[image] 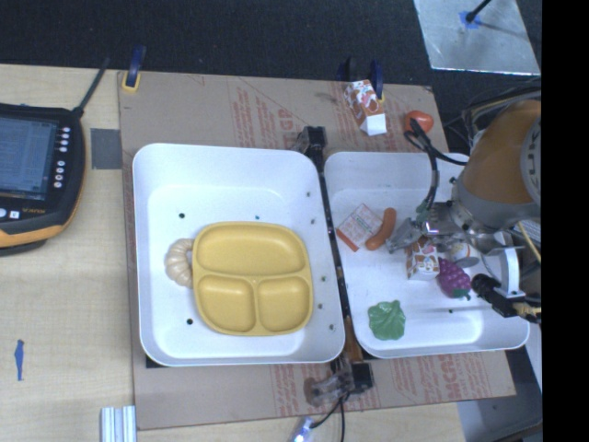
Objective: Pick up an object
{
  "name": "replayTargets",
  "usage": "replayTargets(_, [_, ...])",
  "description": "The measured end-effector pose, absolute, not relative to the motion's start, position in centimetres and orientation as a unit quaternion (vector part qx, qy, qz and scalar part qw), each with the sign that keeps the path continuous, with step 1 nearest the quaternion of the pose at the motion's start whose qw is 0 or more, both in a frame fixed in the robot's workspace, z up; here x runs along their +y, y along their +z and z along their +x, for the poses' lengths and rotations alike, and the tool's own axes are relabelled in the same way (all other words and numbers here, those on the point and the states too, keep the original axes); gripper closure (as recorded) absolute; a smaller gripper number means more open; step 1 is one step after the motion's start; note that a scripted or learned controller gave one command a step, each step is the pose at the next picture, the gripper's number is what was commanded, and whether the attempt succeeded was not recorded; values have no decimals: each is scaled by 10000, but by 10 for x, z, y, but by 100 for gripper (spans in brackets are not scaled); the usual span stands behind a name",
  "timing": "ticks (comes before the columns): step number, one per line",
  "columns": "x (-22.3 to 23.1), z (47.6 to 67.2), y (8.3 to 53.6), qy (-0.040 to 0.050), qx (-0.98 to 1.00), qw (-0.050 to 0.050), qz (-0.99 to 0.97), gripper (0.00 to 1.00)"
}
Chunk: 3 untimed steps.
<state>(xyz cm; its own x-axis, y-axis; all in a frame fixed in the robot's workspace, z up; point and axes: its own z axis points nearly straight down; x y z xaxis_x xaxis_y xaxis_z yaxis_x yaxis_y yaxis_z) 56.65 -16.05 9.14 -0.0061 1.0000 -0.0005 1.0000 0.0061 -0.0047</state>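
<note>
The right bin [479, 334] holds several small items. An orange-and-white packet [357, 224] lies next to a brown sausage [380, 229] near the bin's left wall. A green leafy piece [386, 319] sits toward the front. A small printed carton [423, 261] lies beside a purple bunch of grapes [453, 277]. My gripper [425, 238] hangs low at the carton's upper edge, just right of the sausage, with the grey arm [497, 168] behind it. I see nothing lifted off the bin floor.
The left bin [156, 182] carries a yellow divided plate [250, 277] and a beige bun [179, 261] at the plate's left. Behind the right bin, on the cardboard, stand a small carton [365, 106] and a red object [420, 120]. A teach pendant [32, 173] lies far left.
</note>
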Motion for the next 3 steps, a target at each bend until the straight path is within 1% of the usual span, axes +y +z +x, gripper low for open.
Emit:
replayTargets(1, [-189, 656, 94, -85, -7119, 69, -7022, 0])
replayTargets(2, [-211, 657, 93, 3, -7093, 1, -7050, 0])
replayTargets(3, [-137, 587, 92, 17, -7094, 13, -7048, 0])
